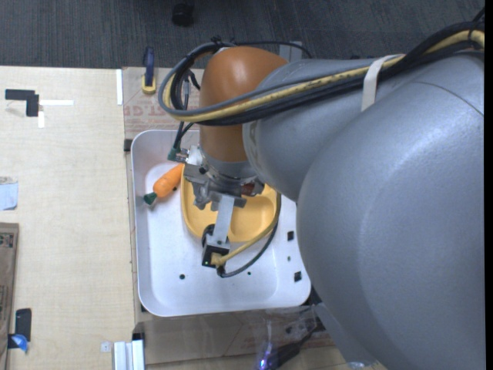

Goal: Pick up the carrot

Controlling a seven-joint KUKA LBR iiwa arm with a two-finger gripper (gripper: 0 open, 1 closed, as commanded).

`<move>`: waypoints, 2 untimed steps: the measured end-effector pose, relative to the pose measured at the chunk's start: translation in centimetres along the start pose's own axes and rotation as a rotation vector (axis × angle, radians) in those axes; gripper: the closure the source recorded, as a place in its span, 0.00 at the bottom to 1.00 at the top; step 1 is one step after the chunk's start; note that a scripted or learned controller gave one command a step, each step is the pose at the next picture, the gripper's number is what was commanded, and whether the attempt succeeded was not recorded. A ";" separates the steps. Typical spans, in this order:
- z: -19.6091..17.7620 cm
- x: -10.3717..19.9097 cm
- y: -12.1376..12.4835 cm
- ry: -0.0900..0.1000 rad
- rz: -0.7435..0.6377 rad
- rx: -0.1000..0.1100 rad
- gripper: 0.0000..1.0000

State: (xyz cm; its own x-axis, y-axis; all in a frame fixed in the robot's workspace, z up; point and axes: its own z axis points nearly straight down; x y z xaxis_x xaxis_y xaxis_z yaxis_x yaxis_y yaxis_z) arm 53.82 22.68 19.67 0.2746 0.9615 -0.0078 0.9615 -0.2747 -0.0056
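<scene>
Camera view is looking down on one grey arm (385, 176) that is reaching in from the right and covering most of the right half of the scene. One orange band (231, 83) is sitting above its wrist. One gripper (206, 194) is hanging over the upper middle of one white bin (154, 284). The wrist is hiding its tip, so I cannot tell whether it is spread or closed, and nothing is showing in its grasp.

One carrot (166, 181) is lying on the bin floor in the upper left part, close to the left wall. It is lying at a slant: its green stem end is pointing down and to the left, and its orange end is pointing up and to the right. That orange end is lying just beside the gripper's left side; whether the two are touching cannot be told.

One yellow dish (262, 216) is resting in the same bin, under and to the right of the gripper, partly covered by it. The carrot is lying just left of the dish's rim.

One pale wooden bench (62, 206) is carrying the bin. One black L-shaped piece (23, 99) is lying near the bench's upper left corner, well apart from the bin.
</scene>
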 end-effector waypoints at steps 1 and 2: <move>1.6 -0.7 -2.7 0.001 -0.456 0.001 1.00; 1.0 -0.9 -2.6 -0.004 -0.450 0.007 1.00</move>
State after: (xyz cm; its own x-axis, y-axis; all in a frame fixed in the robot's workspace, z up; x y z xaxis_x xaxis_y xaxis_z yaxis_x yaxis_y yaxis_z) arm 51.10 22.54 18.65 -0.1710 0.9852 -0.0072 0.9852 0.1709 -0.0158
